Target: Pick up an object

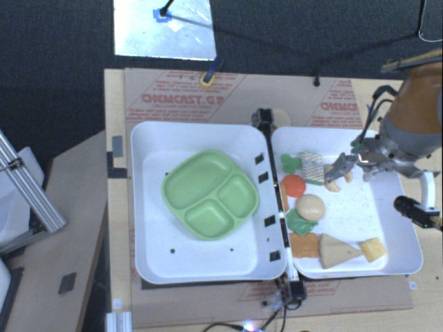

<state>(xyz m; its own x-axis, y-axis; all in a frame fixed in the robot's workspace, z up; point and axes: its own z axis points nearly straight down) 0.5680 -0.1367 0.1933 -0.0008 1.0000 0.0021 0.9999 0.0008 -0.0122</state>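
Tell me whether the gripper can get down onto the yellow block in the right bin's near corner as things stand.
Probably yes. The yellow block lies uncovered, touching only the beige wedge on one side, and the gripper hangs over the same bin.

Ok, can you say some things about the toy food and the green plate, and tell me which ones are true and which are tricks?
1. The green plate lies in the left bin. True.
2. The green plate has toy food on it. False: its three sections are bare; the food is in the right bin.
3. The tool is over the right bin. True.
4. The yellow block sits at the far end of the right bin. False: it is near the front edge, beside the tan wedge.
5. The red piece sits near the divider between the bins. True.
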